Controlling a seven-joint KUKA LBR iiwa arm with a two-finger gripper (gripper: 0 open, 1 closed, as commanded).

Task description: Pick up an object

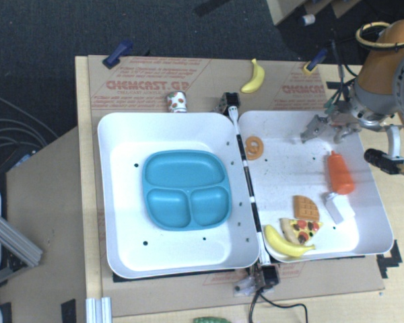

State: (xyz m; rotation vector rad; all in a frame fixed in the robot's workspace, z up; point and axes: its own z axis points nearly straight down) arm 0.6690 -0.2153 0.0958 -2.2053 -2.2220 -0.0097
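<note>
The arm reaches in from the right and its gripper point(321, 130) hangs over the far part of the right bin point(283, 128), tilted, with the fingers point(308, 132) spread wide and nothing between them. This looks like the approach step: no object has been taken yet, and the hand is poised above bare white floor rather than over any one item.

The nearest candidate is the orange bottle point(339, 173), which lies flat on the bin floor just toward the viewer from the gripper. Its long axis runs roughly from the far side to the near side of the bin, slightly slanted, with the narrow cap end pointing away toward the gripper and the wider base toward the near rim. Farther along the bin lie a waffle point(307, 208), a pizza slice point(301, 230) and a banana point(285, 243) near the front corner, while a small pretzel point(254, 147) sits close to the divider between the bins. The left bin point(121, 180) holds a blue divided plate point(186, 188). Another banana point(253, 78) rests outside on the surface point(148, 86).

If the bottle is the target, the next move probably calls for shifting the gripper over its middle, turning the wrist so the fingers close across its narrow width, then descending
</note>
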